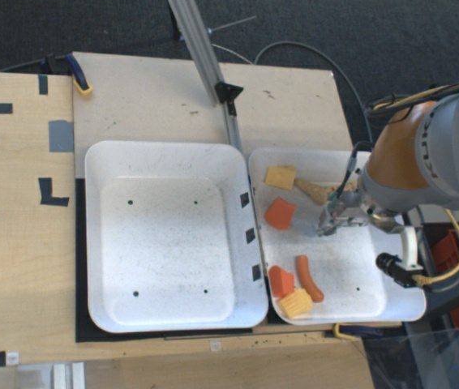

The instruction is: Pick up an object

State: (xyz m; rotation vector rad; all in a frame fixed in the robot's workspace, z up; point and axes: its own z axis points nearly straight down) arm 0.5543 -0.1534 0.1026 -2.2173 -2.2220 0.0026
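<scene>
Pincer hangs over right bin, opening seemingly unreadable.

One fixed camera looks down aslant on both bins, arm entering right.

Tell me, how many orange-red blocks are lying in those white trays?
2, both in the right bin: one orange-red block near its upper left, another at its lower left beside a yellow piece. The arm may hide more.
</scene>
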